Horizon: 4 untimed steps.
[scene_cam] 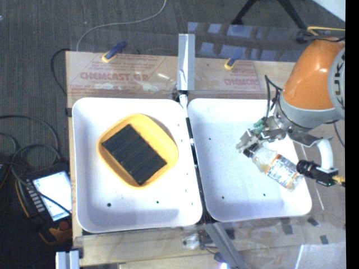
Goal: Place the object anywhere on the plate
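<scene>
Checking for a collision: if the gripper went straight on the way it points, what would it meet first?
The gripper points down; the right bin's floor probably comes first. The bottle lies just beside it, though depth is unclear.

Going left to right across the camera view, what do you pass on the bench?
Left bin → yellow plate with a black pad on it → right bin → claw → clear bottle.

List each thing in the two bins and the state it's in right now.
Yellow plate: in left bin, bearing a dark square slab.
Clear plastic bottle with orange label: lying on its side in right bin.
Gripper: low over the right bin, beside the bottle.
</scene>
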Each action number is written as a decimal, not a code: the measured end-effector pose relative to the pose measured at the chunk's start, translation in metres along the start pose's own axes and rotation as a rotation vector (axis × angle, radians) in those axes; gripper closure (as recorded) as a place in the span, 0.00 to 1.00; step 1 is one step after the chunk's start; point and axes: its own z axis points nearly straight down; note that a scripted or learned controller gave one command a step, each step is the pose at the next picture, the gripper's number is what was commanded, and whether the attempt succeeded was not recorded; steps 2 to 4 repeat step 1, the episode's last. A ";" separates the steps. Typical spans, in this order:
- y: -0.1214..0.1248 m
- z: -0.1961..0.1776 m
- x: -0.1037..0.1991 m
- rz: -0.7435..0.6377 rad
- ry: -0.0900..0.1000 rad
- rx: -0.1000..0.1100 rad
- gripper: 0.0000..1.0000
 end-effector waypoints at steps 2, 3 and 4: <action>0.000 0.000 0.000 0.000 0.000 0.000 0.00; 0.000 0.000 0.000 0.000 0.000 0.000 0.00; 0.000 0.000 0.000 0.000 0.000 0.000 0.00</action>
